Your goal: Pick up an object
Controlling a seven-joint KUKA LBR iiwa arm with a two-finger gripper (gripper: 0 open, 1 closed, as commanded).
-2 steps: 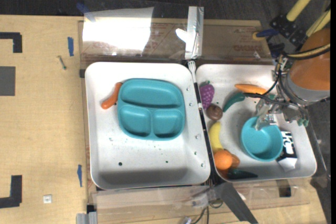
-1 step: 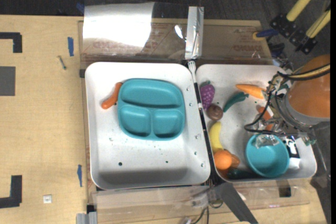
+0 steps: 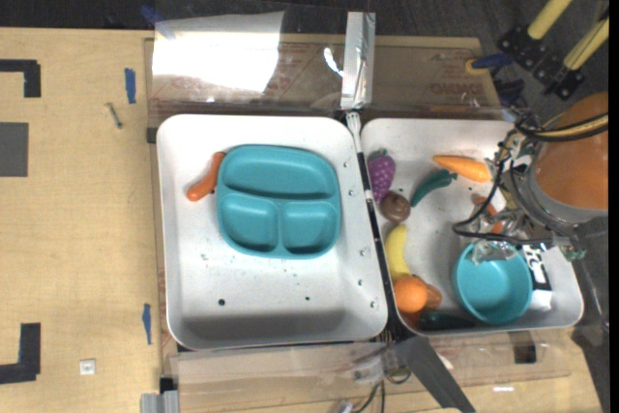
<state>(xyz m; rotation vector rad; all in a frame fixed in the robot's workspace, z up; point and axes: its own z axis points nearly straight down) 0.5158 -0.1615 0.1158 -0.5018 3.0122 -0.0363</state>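
Camera view: my tool hangs over the right bin, by its right edge, just above the teal bowl; can't tell its grip state. Carrot lies up-left of it, long axis roughly along the bin's far edge.

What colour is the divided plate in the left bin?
Teal; the divided plate shows clearly in the camera view, in the left bin.
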